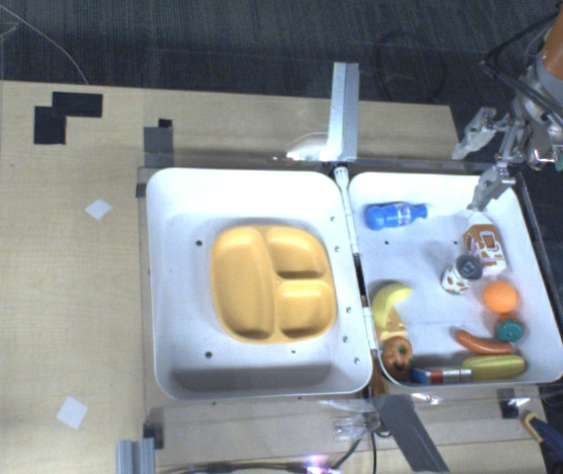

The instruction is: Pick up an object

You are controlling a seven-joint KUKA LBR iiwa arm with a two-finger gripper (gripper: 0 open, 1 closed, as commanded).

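Approach step: pincer (481, 197) hangs over the right bin's (554, 294) back corner, nothing held, spread unreadable; nearest target, the small bottle (483, 245), lies just below — next descend and centre on it.

I see a yellow tray (270, 282) in a white bin (173, 265), a blue bottle (394, 214), an orange ball (500, 297), and a yellow banana (389, 304).
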